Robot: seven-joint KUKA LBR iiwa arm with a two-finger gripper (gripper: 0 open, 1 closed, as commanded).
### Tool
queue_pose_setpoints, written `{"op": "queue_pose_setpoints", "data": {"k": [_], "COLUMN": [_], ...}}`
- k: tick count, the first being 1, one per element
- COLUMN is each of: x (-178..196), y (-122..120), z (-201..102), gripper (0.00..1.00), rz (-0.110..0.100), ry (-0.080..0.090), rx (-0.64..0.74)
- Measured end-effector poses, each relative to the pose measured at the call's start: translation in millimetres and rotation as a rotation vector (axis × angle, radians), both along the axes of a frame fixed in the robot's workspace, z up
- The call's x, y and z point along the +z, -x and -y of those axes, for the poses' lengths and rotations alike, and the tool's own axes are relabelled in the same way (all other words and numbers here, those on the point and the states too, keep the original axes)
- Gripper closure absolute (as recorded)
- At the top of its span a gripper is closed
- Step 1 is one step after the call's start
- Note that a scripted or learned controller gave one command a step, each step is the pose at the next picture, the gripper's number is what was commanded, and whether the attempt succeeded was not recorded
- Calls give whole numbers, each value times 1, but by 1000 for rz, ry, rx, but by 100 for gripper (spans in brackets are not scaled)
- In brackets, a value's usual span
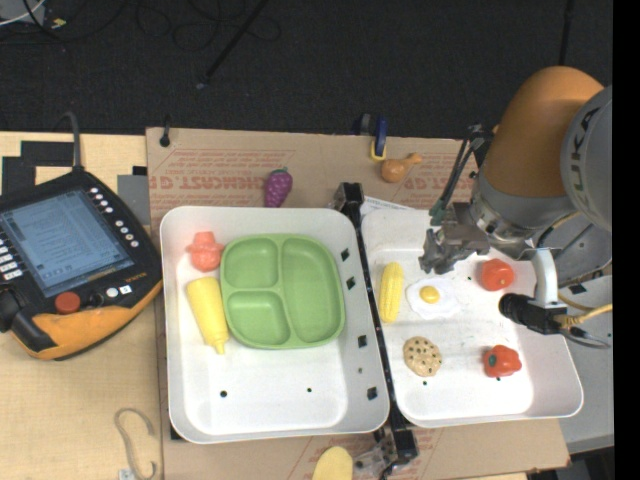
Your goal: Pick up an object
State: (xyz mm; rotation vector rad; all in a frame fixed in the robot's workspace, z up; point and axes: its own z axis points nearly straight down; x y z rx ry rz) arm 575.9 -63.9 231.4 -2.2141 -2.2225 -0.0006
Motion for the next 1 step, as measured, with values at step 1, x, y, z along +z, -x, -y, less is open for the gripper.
{"op": "queue_pose_setpoints", "data": {"k": [1], "x": [-12], "y": [-8], "z": [-49], "gripper": [100], "rz": [-1], "ry": [1], "rx": [-1]}}
